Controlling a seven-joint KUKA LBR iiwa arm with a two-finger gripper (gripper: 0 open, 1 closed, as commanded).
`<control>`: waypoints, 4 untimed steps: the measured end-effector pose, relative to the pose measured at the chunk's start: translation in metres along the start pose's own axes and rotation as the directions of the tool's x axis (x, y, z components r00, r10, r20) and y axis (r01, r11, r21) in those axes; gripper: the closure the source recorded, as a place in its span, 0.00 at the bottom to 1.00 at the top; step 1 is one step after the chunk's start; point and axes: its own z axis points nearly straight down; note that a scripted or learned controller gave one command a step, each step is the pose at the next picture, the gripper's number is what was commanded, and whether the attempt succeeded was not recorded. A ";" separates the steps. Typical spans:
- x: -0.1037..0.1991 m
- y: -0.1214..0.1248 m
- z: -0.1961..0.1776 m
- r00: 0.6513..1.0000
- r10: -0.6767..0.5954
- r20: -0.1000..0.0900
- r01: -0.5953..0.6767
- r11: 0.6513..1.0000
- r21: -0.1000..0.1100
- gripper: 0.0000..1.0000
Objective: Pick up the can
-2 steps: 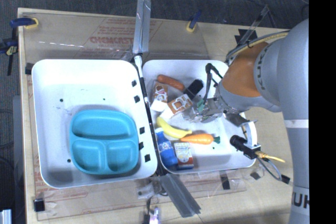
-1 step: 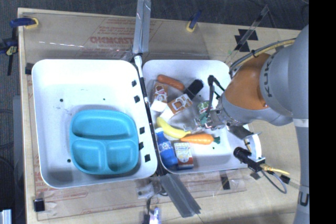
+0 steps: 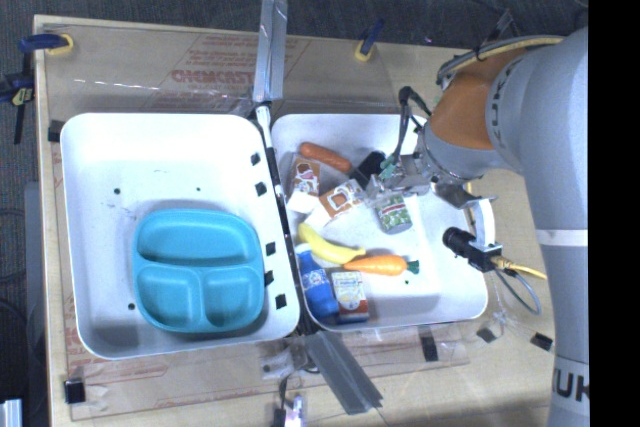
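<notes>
The can, silvery with a green and white label, lies in the right bin near its middle, tilted on its side. My gripper hangs just above and slightly left of the can, low inside the bin, under the orange-banded wrist. Its dark tip sits between the can and a sausage. From this angle I cannot make out whether it touches the can.
A banana, a carrot, a blue package, a small box and brown cartons crowd the right bin's left half. The left bin holds a blue divided tray.
</notes>
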 end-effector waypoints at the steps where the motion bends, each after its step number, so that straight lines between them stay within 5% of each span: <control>1: 0.003 -0.033 0.035 0.999 -0.034 -0.001 0.034 0.999 0.001 0.00; 2: 0.003 -0.033 0.025 0.999 -0.038 -0.001 0.038 0.999 0.003 1.00; 3: 0.036 -0.012 -0.087 0.996 0.094 0.000 -0.094 0.996 0.000 1.00; 4: 0.037 -0.012 -0.087 0.996 0.094 -0.001 -0.094 0.996 0.001 0.00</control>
